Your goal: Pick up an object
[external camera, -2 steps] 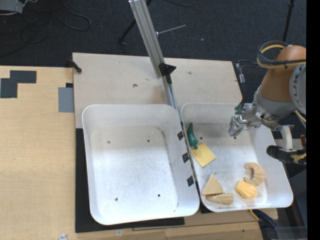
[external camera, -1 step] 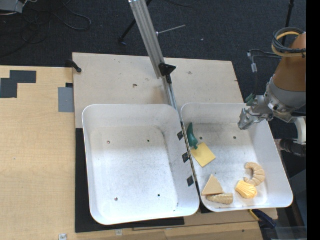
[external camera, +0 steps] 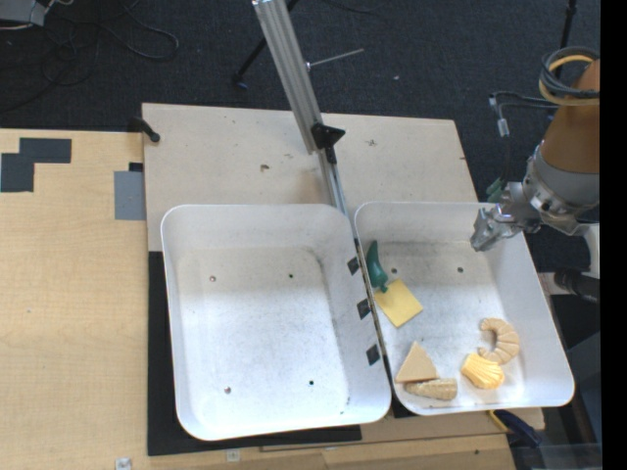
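The right bin [external camera: 446, 253] holds a yellow flat square piece [external camera: 400, 304] with a green curved piece [external camera: 375, 265] beside it near the divider. Toward the front lie a tan wedge [external camera: 416, 364], a tan bread-like piece [external camera: 433, 390], a yellow shell-shaped piece [external camera: 483, 371] and a curled croissant-like piece [external camera: 502, 337]. My gripper [external camera: 487, 231] hangs over the right bin's far right corner, well apart from all of them. Nothing shows between its fingers.
The left bin [external camera: 257, 311] lies beside the right one, with black clips along the shared wall. A slanted metal rail [external camera: 294, 81] rises behind the bins. Wooden bench surface extends to the left.
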{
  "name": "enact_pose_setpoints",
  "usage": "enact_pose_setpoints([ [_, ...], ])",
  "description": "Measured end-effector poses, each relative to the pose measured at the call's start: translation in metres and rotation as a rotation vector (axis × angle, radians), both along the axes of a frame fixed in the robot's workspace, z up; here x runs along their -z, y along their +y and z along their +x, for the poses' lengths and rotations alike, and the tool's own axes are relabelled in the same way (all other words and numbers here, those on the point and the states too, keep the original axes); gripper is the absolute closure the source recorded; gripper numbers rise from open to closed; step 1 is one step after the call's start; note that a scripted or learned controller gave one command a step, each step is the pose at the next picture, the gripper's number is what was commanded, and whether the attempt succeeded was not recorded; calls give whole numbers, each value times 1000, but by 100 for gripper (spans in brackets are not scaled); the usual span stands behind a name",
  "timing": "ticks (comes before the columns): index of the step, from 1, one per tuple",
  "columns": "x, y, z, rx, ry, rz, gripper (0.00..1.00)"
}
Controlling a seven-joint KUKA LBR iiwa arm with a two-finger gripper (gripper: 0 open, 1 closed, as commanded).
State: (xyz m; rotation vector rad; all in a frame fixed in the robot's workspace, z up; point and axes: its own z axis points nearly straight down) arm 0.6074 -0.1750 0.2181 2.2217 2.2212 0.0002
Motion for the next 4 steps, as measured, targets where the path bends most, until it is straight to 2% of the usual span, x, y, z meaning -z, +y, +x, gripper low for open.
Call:
enact_pose_setpoints([
  [1, -11, 51, -5, -4, 3, 2, 100],
  [3, 0, 139, -26, -3, 6, 2, 100],
  [4, -12, 193, -30, -5, 2, 2, 100],
])
